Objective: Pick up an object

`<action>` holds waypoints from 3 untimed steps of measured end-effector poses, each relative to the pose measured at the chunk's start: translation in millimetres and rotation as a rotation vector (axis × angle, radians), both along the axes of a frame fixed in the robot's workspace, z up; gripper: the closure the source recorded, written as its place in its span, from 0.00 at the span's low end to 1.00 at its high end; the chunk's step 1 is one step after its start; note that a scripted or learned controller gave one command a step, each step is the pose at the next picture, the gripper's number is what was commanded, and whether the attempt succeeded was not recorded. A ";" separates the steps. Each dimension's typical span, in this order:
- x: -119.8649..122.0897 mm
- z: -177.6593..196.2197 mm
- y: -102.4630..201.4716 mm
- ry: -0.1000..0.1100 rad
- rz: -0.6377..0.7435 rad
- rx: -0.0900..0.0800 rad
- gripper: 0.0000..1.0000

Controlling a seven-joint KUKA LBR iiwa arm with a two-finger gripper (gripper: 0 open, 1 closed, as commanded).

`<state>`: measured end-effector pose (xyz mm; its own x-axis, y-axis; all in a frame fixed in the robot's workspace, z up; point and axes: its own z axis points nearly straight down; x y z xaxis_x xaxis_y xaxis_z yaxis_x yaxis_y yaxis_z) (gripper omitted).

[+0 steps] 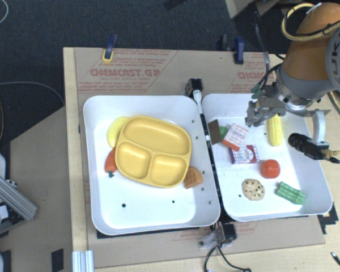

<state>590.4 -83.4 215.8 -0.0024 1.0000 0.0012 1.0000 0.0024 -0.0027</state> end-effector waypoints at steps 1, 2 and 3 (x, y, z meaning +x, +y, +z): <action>13.5 4.9 -4.6 -0.007 0.000 -0.002 1.00; 4.5 7.4 -12.2 -0.001 -0.003 -0.001 1.00; 4.1 -1.3 -1.4 0.000 -0.001 0.000 1.00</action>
